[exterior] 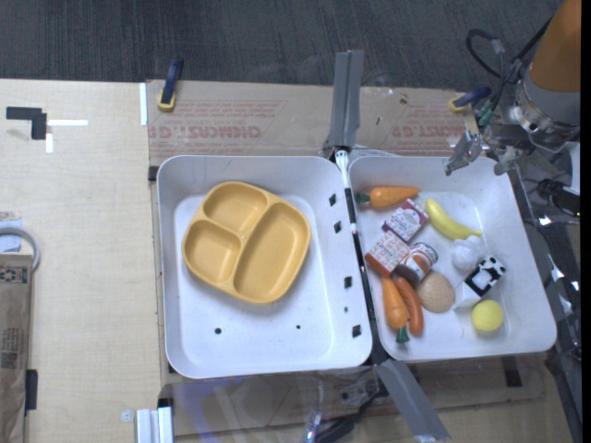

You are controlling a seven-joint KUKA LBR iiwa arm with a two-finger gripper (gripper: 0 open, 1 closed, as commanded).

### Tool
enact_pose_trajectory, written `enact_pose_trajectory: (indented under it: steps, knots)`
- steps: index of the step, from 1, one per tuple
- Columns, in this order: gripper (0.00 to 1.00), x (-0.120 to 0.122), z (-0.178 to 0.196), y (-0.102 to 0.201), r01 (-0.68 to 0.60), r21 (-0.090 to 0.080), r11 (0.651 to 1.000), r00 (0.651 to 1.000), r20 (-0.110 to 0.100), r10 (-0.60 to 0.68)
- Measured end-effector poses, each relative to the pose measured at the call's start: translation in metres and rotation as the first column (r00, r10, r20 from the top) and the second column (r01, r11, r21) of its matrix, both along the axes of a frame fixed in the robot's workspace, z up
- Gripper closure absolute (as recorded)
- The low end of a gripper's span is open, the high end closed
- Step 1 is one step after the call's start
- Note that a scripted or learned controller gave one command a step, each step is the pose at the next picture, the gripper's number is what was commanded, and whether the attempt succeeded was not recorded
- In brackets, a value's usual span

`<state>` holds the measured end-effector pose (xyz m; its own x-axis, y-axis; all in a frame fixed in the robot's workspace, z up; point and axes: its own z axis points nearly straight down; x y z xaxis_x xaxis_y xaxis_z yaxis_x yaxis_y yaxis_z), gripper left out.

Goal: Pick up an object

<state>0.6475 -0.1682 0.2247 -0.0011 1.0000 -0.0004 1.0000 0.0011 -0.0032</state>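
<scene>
My gripper hangs over the far edge of the right bin, up at the right of the view, open with nothing between its fingers. Below it in that bin lie a yellow banana, an orange carrot, two small pink-and-white boxes, a small can, a round tan cookie, two more carrots, a yellow lemon, a black-and-white toy and a white lump. The gripper touches none of them.
The left bin holds a yellow divided plate. A grey metal divider stands between the bins at the back. Cables trail from the wrist. Brown cardboard lies behind the bins.
</scene>
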Motion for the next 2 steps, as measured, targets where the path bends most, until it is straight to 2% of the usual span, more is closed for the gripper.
enact_pose_trajectory:
  steps: [1,2]
  knots:
    - [0.00,-0.0219,-0.1269,-0.0039,-0.038,-0.002,0.999,0.999,0.008,0.038]
    - [1.00,-0.0211,-0.1179,-0.0034,-0.037,0.001,0.999,0.999,0.010,0.037]
